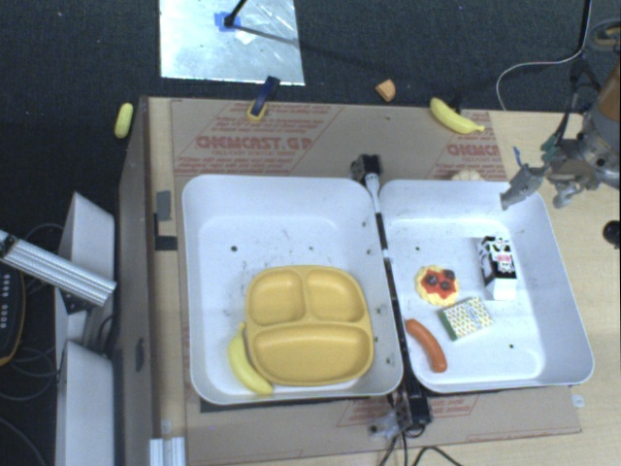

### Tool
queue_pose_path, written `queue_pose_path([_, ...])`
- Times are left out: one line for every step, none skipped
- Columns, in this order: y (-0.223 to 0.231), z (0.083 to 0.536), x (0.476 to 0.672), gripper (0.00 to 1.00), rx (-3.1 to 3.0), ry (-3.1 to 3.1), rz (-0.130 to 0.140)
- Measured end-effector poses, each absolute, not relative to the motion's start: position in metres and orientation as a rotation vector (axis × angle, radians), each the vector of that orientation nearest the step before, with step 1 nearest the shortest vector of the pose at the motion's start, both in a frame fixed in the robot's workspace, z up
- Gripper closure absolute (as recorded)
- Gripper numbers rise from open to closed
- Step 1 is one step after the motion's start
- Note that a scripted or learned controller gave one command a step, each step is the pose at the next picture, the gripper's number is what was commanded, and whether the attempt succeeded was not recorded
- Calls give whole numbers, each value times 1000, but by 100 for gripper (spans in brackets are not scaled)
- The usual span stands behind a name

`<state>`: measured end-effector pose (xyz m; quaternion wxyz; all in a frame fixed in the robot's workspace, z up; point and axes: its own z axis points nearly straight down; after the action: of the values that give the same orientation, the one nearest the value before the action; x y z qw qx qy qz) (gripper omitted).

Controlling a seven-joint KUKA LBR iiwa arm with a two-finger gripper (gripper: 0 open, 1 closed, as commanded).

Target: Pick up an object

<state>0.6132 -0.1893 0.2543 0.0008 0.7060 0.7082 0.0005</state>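
Below gripper (539, 184), fingers spread & empty at bin's (572, 357) top-right rim: milk carton (498, 267), well apart.

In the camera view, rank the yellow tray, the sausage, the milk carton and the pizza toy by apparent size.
1. yellow tray
2. sausage and milk carton: look alike, unranked
3. pizza toy, slightly smaller

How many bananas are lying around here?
3. One banana lies in the left bin beside the yellow tray; a second rests on the bench behind the right bin; a third sits off the bench's far-left corner.
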Motion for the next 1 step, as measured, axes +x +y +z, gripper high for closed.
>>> queue_pose_path([-183, 145, 547, 0, 2220, 2223, 0])
